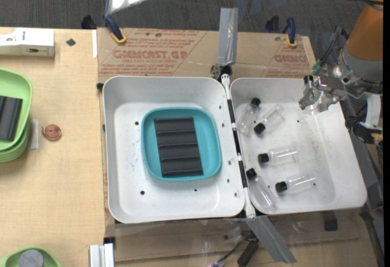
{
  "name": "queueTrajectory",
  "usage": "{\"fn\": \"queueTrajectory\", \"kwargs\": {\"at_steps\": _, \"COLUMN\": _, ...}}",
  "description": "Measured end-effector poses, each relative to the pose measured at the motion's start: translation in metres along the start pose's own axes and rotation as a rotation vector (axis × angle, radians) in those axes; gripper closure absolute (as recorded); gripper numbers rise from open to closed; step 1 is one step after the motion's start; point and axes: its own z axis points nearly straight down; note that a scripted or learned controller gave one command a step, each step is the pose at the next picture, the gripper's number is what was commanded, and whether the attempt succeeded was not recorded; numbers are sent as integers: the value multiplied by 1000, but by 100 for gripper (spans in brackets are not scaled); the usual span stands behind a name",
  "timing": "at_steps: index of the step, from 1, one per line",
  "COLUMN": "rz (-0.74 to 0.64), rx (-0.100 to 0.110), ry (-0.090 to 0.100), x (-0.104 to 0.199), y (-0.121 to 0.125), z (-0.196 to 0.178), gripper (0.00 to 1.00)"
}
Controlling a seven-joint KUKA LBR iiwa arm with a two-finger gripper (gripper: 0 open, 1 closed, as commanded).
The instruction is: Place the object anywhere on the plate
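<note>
Clear vials (277, 155) lie scattered in the right bin (341, 199), the teal plate (210, 138) waiting in the left bin (122, 199) at nine o'clock. The gripper (314, 96) hovers at the right bin's one o'clock corner; whether its jaws are open cannot be told. A good pick would likely descend squarely across one isolated vial.

Two bins (122, 199), one plate (210, 138), six vials (277, 155)

One fixed camera watches me from above the desk (55, 199), tilted down at a slant, far enough back to take in both white bins (116, 156) whole. Relative to those bins, my arm (365, 46) enters from the picture's right side.
</note>
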Motion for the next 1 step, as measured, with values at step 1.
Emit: {"fn": "queueTrajectory", "kwargs": {"at_steps": 1, "rz": -2, "rx": 2, "ry": -2, "x": 0, "y": 0, "z": -8, "gripper": 100}}
